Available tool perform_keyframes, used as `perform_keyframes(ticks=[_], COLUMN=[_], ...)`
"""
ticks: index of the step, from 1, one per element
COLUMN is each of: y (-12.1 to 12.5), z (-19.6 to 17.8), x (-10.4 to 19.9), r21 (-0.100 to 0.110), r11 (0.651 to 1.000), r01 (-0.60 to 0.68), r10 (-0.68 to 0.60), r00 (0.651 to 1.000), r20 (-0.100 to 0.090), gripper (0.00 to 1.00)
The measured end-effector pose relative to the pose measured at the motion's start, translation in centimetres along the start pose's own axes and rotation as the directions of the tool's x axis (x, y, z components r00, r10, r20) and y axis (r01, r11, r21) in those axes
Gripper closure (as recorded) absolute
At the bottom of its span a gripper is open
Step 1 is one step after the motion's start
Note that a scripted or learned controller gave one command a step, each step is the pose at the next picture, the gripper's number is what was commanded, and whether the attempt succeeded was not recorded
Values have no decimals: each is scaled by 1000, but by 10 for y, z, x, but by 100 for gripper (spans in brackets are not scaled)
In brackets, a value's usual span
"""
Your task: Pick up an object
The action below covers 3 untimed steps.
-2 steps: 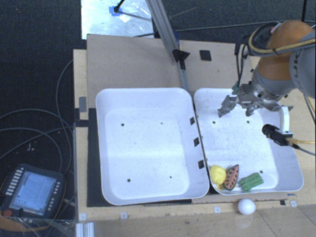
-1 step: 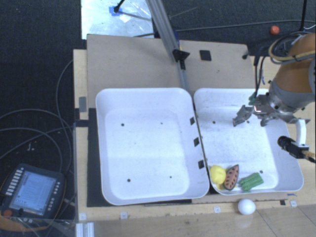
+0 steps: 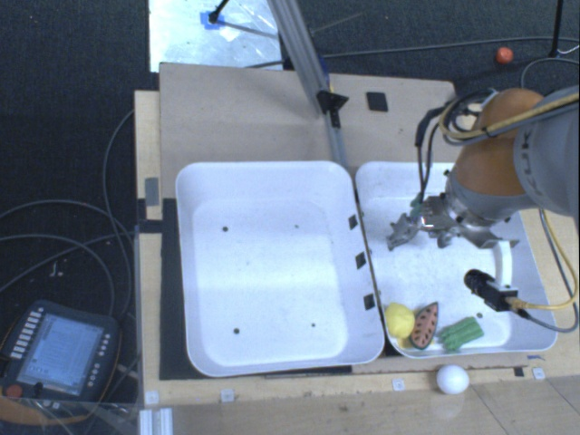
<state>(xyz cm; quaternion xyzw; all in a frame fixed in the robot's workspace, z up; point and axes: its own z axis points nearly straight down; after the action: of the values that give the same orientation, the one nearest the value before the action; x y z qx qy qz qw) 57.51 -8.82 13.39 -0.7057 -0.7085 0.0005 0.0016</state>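
While the left bin (image 3: 263,270) is sitting off to the hand's left, the hand (image 3: 408,231) is hovering over the right bin (image 3: 381,184), released and grasping nothing; a yellow ball (image 3: 400,319), brown piece (image 3: 424,325) and green piece (image 3: 460,333) are lying below it, well apart.

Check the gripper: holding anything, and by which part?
Nothing held. The two-finger gripper hangs over bare floor of the right white bin, apart from the yellow lemon-shaped toy, reddish slice and green ridged piece.

Two white bins (image 3: 263,184); three toys (image 3: 424,326); one white ball (image 3: 452,380)
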Motion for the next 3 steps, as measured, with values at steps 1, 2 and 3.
perform_keyframes(ticks=[1, 2, 3], y=[-68, -68, -53], z=[-60, -68, -84], x=[73, 70, 156], r21=[-8, -5, -4], r11=[1000, 1000, 1000], r01=[2, -4, 4], r10=[-2, 4, -4], r00=[1000, 1000, 1000], r20=[0, 1, -1], gripper=[0, 100, 100])
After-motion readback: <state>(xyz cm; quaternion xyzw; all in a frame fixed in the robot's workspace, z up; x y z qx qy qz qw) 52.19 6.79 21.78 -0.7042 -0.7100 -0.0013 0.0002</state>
